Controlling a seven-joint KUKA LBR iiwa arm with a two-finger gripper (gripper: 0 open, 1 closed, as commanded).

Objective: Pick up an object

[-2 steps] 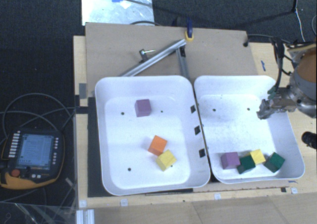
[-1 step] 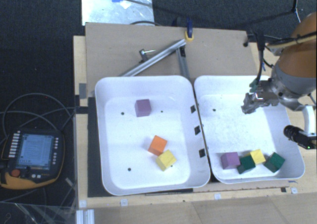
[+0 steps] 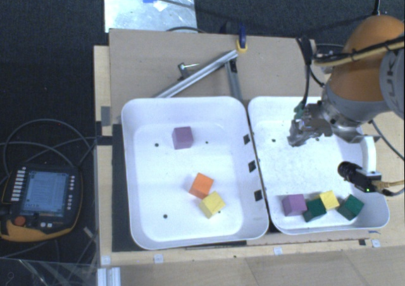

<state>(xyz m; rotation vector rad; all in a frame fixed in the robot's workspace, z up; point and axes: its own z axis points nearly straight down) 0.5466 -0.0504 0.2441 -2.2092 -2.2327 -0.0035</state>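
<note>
Gripper (image 3: 302,131) over upper part of right bin (image 3: 380,218); finger spread not discernible, nothing visibly gripped. Purple cube (image 3: 293,204) at that bin's near edge, well apart from gripper.

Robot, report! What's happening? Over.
Gripper over right bin, nothing seen between fingers. Blocks: purple block nearest. Path clear.

Right bin's (image 3: 380,215) floor lies open; blocks (image 3: 321,205) crowd its near wall.
</note>
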